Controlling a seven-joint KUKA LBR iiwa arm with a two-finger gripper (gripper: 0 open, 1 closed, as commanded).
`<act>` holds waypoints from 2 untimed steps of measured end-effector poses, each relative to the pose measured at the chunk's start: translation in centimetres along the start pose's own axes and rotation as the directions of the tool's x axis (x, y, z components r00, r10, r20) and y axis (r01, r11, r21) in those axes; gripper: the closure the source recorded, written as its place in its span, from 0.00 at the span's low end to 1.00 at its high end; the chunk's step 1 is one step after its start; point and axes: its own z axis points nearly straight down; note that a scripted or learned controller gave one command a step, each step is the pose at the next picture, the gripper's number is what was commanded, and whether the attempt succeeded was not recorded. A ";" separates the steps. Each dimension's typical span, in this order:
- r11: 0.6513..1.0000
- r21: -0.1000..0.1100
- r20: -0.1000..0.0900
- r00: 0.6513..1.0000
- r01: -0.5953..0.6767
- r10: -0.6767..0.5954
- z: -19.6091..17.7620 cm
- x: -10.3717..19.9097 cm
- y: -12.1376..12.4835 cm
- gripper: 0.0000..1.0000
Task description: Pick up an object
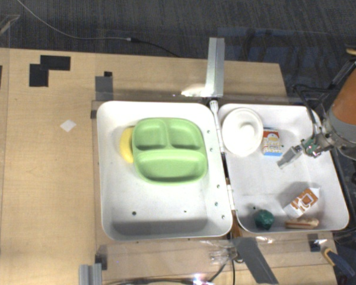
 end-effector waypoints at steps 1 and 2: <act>0.999 0.000 -0.001 0.999 0.050 -0.050 7.2 0.0 5.4 0.00; 0.999 0.003 0.009 0.999 0.044 -0.044 6.1 -0.6 5.0 1.00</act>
